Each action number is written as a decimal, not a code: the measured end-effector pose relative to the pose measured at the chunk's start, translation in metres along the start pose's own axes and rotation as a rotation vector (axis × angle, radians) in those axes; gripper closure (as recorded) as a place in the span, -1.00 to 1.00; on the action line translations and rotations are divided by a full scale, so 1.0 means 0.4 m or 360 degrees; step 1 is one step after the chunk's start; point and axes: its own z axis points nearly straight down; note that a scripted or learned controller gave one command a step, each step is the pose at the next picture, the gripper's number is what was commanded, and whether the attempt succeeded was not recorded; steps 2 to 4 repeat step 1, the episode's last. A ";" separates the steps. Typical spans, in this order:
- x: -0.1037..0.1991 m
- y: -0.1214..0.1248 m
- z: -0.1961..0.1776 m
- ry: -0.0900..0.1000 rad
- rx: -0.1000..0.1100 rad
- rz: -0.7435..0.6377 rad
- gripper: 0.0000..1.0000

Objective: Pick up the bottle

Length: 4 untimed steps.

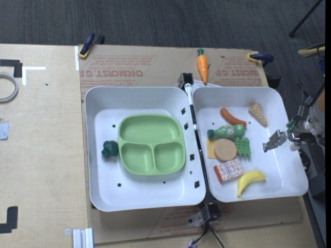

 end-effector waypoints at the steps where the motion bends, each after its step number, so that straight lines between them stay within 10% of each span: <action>1: 0.000 0.001 -0.023 -0.0002 -0.0001 -0.0001 1.00; 4: 0.000 0.001 -0.023 -0.0002 -0.0001 -0.0001 1.00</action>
